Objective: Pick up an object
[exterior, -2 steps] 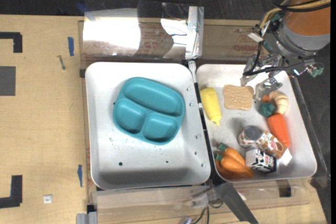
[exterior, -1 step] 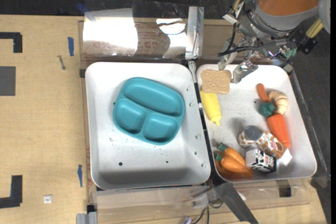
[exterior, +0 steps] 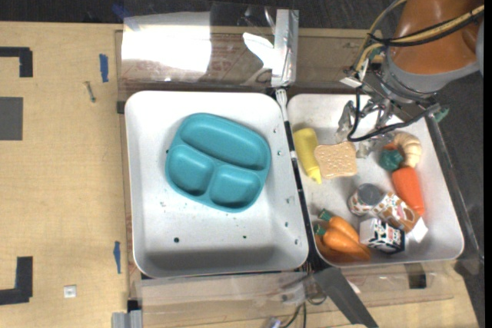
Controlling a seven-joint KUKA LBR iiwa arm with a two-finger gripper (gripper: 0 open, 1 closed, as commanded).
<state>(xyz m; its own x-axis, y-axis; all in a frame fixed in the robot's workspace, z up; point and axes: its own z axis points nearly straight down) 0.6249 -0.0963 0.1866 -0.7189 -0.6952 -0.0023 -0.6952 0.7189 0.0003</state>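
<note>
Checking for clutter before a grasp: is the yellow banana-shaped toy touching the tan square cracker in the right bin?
Touching. In the camera view the yellow banana-shaped toy lies along the bin's left wall, and the tan square cracker overlaps its right edge with no gap showing.

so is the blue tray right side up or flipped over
Right side up: the blue tray lies in the left bin with its three compartments facing up.

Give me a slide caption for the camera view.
Arm's claw hovers over right bin of toy food; teal divided plate lies in left bin.
</note>
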